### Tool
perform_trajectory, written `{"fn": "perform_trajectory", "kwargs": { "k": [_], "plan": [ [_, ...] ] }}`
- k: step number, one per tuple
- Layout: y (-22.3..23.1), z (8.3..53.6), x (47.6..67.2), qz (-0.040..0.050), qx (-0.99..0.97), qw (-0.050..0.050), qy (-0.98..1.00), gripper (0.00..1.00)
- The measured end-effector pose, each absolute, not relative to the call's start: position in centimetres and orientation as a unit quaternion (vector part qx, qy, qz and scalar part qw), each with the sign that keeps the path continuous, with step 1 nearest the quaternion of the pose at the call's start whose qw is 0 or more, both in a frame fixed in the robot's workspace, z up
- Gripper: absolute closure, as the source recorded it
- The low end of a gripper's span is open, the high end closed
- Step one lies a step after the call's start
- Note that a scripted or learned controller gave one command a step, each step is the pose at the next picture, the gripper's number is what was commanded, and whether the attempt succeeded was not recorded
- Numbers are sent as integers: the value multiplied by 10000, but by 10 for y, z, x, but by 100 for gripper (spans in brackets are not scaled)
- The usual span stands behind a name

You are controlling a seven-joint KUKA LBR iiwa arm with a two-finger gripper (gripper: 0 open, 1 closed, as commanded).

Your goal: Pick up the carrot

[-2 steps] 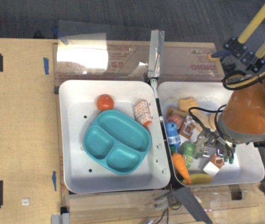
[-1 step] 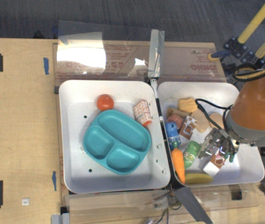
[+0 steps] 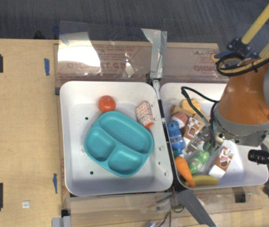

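Observation:
The carrot (image 3: pixel 184 170) is orange and tapered. It lies at the front left of the right bin (image 3: pixel 253 173), against the dividing wall, with its tip toward the front. My gripper (image 3: pixel 201 153) hangs low over the clutter in that bin, up and to the right of the carrot and apart from it. Its fingers stand open on either side of a green item (image 3: pixel 198 161), and they hold nothing that I can see. The orange band (image 3: pixel 246 100) and the grey wrist cover the bin's right middle.
A yellow banana (image 3: pixel 205 179) lies beside the carrot's tip. A blue bottle (image 3: pixel 174 137) and several small cartons (image 3: pixel 223 159) crowd the right bin. The left bin (image 3: pixel 73 141) holds a teal divided plate (image 3: pixel 119 143), a red ball (image 3: pixel 107 103) and a small carton (image 3: pixel 145 113).

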State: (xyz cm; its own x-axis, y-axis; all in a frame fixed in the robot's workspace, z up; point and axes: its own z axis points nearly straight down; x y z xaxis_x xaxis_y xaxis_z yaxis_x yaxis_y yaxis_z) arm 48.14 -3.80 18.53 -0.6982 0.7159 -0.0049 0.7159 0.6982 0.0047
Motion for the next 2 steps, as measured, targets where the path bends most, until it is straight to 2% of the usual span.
{"fn": "perform_trajectory", "kwargs": {
  "k": [1, 2],
  "plan": [
    [-97, 138, 479, -7, 4541, -16, 8910, 100],
    [-109, 146, 513, 0, 5107, 17, 8598, 100]
  ]
}}
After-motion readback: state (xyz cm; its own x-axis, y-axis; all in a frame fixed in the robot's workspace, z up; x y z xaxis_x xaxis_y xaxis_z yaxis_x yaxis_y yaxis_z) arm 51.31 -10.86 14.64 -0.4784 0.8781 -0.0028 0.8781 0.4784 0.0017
